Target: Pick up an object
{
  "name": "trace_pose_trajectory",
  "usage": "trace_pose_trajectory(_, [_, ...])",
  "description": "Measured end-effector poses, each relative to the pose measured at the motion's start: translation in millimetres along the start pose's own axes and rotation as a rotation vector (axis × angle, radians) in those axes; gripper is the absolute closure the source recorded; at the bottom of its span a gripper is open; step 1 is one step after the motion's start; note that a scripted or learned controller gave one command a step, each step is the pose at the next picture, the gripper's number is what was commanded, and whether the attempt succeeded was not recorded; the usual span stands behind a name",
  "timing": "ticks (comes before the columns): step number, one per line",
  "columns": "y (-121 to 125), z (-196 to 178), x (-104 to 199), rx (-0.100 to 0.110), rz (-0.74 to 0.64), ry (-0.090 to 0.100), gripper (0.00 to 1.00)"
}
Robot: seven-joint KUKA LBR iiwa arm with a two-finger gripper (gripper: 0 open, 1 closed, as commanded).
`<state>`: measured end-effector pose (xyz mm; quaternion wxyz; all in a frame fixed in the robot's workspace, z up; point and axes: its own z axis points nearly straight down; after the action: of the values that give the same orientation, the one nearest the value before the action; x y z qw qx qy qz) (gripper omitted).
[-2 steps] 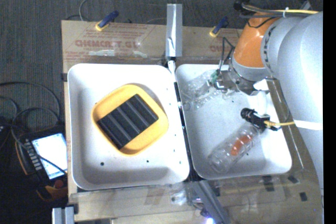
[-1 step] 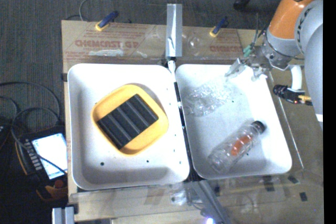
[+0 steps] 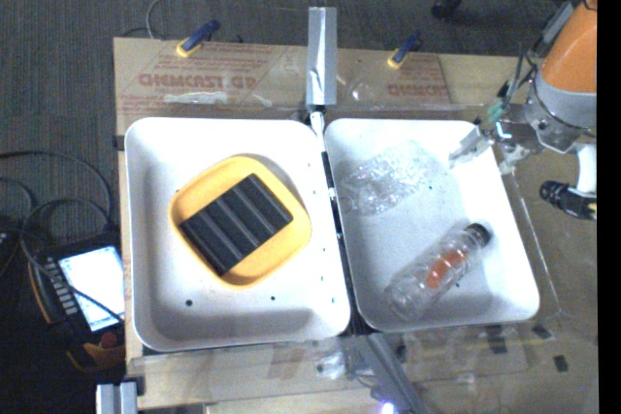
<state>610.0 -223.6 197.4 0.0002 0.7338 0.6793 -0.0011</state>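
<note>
A yellow block with a black ribbed top (image 3: 241, 219) lies tilted in the left bin (image 3: 155, 305). In the right bin (image 3: 514, 296) a clear plastic bottle (image 3: 437, 270) with an orange label and a black cap lies on its side near the front. A crumpled clear plastic piece (image 3: 388, 175) rests at that bin's back left. My gripper (image 3: 485, 152) hangs over the right bin's back right corner, away from all three objects. Its fingers (image 3: 465, 147) are spread open with nothing between them.
A metal bar (image 3: 321, 63) stands upright behind the wall where the two bins meet. Two blue and yellow clamps (image 3: 197, 37) hold the brown board at the back. A tablet and cables (image 3: 82, 284) lie on the floor to the left.
</note>
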Motion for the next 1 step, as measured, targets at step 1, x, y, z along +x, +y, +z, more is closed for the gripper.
trace_pose_trajectory(1, [-59.4, 3.6, 18.6, 0.000, -0.053, 0.001, 0.00])
